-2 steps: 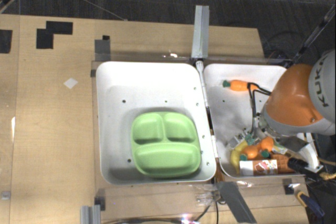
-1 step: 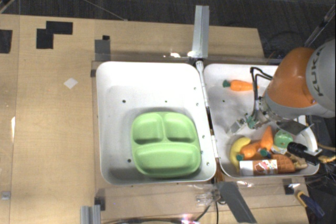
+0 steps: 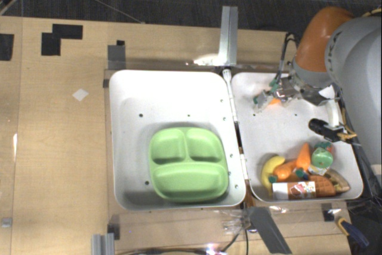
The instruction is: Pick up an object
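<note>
Banana point(image 3: 271, 168): yellow, curved, small

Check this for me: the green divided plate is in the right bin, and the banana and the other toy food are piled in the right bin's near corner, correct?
Not quite. The camera view shows the green divided plate in the left bin, not the right one. The rest holds: the banana and the other toy food sit in the right bin's near corner.

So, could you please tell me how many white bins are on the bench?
2. The left bin holds a green divided tray; the right bin, touching it, holds a pile of toy food.
</note>
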You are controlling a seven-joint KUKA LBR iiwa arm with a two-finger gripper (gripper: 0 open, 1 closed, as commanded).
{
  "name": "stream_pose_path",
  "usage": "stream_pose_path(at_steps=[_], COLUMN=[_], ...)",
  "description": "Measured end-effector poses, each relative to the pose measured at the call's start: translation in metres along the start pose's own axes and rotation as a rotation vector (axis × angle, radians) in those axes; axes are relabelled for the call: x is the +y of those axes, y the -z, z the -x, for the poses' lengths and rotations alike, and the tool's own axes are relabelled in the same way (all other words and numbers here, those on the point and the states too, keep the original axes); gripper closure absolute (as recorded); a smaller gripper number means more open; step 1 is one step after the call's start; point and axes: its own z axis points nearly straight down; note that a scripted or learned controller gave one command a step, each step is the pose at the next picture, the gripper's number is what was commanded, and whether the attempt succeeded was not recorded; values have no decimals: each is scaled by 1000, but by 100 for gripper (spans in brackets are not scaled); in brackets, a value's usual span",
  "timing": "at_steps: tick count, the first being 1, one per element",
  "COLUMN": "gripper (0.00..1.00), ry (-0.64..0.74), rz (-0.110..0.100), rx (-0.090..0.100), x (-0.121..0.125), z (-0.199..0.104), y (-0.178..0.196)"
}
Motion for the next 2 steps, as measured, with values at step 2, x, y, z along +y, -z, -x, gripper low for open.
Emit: stream_pose_path(at_steps=[2], gripper=[0], ry=[-294], rz=[-24], rx=[9], x=[15], z=[0], y=[-1])
